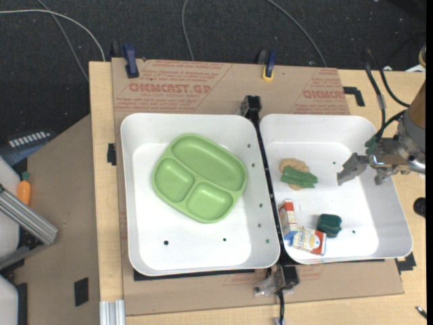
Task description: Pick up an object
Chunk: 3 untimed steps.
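The right bin [379,246] holds a green pickle-shaped piece [299,178] lying across a tan round cookie [292,164]. Nearer the front sit a dark green block [329,224], a red and white tube [289,216] and a colourful packet [308,241]. My gripper [366,172] hangs over the bin's right side, to the right of the pickle piece and above the dark green block. Its fingers are spread open, and nothing lies between them.
In the left bin [135,235] lies a light green divided plate [199,178]. Brown cardboard [203,83] covers the bench behind the bins, held by blue clamps. Cables run across the dark floor at the back.
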### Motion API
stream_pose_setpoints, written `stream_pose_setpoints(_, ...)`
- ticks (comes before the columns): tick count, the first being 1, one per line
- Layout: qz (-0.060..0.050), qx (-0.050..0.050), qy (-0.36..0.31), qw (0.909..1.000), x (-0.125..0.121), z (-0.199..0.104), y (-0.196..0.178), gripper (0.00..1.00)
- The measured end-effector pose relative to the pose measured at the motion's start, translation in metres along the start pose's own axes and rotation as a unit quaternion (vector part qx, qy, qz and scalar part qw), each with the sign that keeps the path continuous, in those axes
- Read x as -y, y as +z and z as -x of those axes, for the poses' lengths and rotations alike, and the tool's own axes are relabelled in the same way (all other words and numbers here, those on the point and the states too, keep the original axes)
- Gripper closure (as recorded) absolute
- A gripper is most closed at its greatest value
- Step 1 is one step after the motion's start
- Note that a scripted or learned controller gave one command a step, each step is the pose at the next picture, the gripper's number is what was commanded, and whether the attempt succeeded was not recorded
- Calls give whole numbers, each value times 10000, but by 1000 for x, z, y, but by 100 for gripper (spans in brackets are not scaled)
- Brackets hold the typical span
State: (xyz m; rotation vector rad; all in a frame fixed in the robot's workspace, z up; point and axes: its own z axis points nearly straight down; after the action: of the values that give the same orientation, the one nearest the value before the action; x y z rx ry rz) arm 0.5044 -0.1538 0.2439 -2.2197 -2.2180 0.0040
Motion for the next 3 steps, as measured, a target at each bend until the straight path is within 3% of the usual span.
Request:
stream_pose_setpoints(1, 24, 4, -4, 10000, -1, 0, -2, 0)
stream_pose_setpoints(3, -5, -3, -4, 10000, -3, 1, 101, 0)
